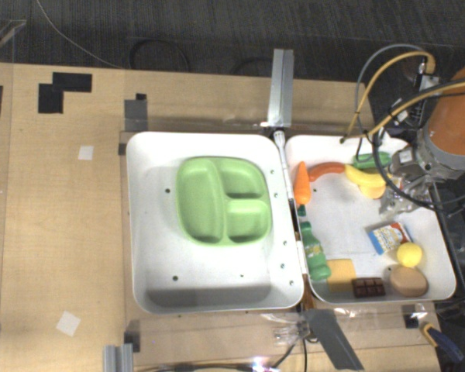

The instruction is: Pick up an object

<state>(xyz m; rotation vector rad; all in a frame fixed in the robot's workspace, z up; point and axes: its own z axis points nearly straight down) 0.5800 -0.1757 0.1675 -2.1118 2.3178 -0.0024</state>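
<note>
Though packet [387,237] bears print, perhaps unreadable; pincer [395,194] state: cannot tell.

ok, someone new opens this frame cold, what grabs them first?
Probably the green divided tray, lying alone in the middle of the left bin. Next, the clutter in the right bin: an orange carrot by the divider, a yellow banana near the top, a yellow ball and brown items at the bottom. The grey-and-orange arm hangs over that bin's upper right corner.
</note>
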